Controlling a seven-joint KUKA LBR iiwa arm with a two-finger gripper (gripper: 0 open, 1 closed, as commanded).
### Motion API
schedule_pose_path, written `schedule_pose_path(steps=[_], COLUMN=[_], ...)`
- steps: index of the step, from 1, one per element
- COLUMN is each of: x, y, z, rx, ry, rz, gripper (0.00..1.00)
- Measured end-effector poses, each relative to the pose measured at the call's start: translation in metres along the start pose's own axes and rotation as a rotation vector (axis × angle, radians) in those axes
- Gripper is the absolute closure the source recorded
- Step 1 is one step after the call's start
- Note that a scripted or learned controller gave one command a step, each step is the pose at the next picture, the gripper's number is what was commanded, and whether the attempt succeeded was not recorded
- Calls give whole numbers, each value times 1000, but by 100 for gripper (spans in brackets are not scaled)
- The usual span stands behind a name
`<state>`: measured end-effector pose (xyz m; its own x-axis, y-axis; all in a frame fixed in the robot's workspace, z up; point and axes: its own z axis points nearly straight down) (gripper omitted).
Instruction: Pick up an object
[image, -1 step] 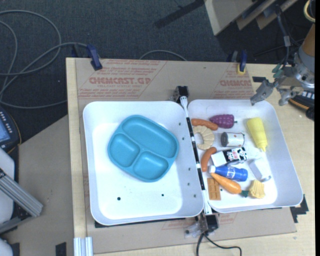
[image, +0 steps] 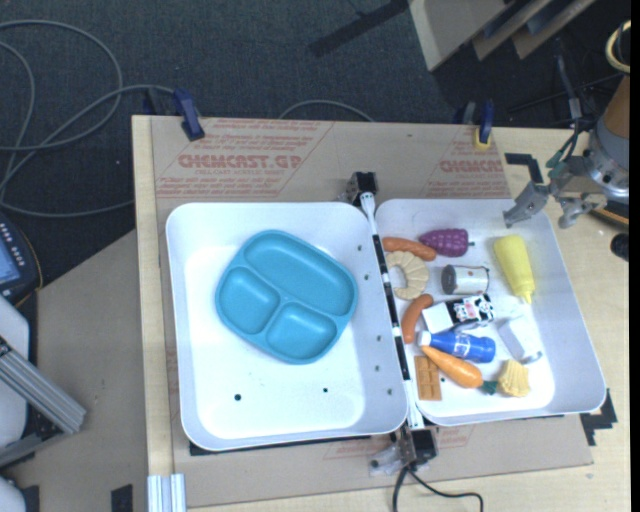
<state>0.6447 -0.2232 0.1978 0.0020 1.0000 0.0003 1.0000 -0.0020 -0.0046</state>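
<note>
Now, end effector (image: 548, 203) fingers spread, holding nothing, yellow bottle (image: 516, 265) lengthwise, cap toward near rim.

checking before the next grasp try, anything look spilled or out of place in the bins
Nothing stands out. The blue divided plate lies flat in the left bin; the toy foods are crowded but all inside the right bin. The hand sits above its far corner.

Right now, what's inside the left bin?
The left bin holds one blue divided plate, lying flat, its three compartments bare. A few dark specks show on the bin floor. Whatever lies under the plate is covered.
</note>
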Motion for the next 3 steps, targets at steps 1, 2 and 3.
schedule_pose_path(steps=[1,2,3], x=[11,8,64], y=[-12,-10,-1], z=[118,102,114], rx=[2,-6,-2], ry=[11,1,3], rz=[-6,-6,-8], gripper=[0,100,100])
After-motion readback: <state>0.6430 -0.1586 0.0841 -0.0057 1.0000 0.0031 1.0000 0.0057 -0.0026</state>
